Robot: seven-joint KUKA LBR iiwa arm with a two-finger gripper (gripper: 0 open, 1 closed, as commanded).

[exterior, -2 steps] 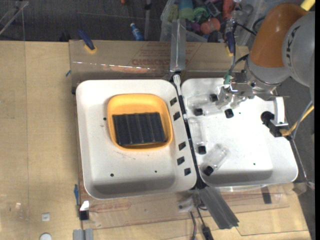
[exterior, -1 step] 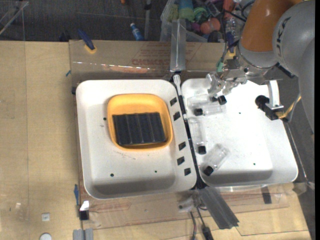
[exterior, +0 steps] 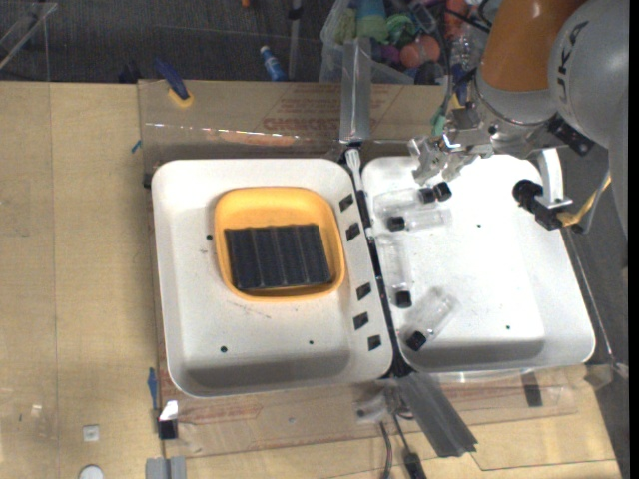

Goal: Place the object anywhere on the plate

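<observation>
**Operator:** Which step is in hand?

**Technician:** The gripper (exterior: 437, 168) hangs over the right bin (exterior: 519, 307), near its 11 o'clock corner. Whether it is open or closed cannot be told, and nothing can be seen held in it. The plate (exterior: 232, 208), yellow-orange, rests in the left bin (exterior: 190, 347), slightly toward 12 o'clock of the bin's centre.

**Operator:** And the object?

**Technician:** A dark ribbed block (exterior: 278, 255) lies flat inside the plate rim, toward 5 o'clock of the plate's centre. If that is the object, placement appears complete and the arm stands well apart from it. Small clear pieces with dark ends (exterior: 431, 312) also lie along the 9 o'clock side of the right bin. Should one of these be the object, the task is at the pick stage.

**Operator:** What does the next move call for?

**Technician:** In the first case, lift clear of both bins. In the second, descend onto one clear piece, close on it, then carry it toward 9 o'clock, across the divider between the bins, to the plate.
</observation>
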